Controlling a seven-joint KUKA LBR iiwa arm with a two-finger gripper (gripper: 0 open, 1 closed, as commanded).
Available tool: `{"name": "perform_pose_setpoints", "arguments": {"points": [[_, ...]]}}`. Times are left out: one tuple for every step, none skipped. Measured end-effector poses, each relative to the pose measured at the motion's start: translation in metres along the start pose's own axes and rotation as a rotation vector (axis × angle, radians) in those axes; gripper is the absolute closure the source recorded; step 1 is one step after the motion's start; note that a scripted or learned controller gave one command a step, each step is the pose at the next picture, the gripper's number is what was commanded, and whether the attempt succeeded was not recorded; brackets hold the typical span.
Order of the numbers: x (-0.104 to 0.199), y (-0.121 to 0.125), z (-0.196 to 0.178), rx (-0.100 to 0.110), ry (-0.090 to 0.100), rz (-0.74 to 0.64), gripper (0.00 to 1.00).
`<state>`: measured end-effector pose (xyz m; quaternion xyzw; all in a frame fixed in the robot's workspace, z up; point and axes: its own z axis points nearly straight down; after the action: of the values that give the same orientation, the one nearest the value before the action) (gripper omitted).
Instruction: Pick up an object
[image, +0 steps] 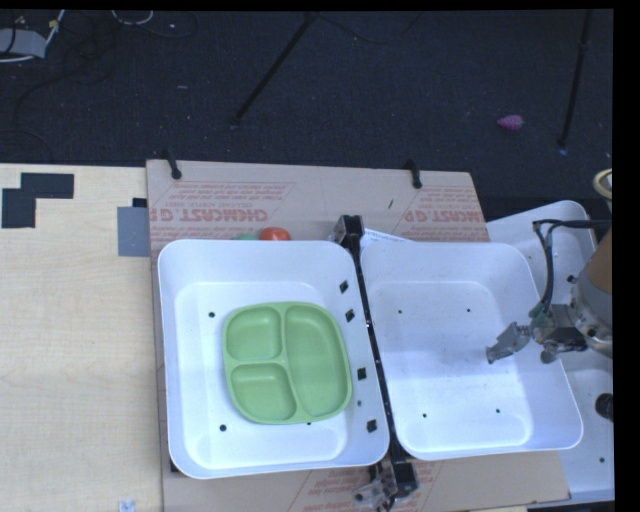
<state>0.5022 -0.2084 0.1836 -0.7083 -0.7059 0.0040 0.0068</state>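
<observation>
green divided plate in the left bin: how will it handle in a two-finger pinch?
The green divided plate looks like moulded plastic, so probably stiff and light. It lies flat on the left bin floor, so the low rim may be hard to pinch. Its smooth surface could slip, and a one-edge grasp would likely let it tilt.

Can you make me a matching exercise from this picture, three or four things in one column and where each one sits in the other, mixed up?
Things:
1. green divided plate
2. hand
3. orange-red object
4. purple object

Places:
A. on the dark floor beyond the bench
B. over the right bin, near its right wall
C. just behind the left bin's back rim
D. lying in the left bin

Pairs: 1-D, 2-B, 3-C, 4-A
</observation>
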Motion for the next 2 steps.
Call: {"name": "perform_pose_setpoints", "arguments": {"points": [[0.0, 0.003, -0.007, -0.012, -0.002, -0.003, 0.0], [-0.003, 0.003, 0.055, -0.011, -0.002, -0.004, 0.0]]}}
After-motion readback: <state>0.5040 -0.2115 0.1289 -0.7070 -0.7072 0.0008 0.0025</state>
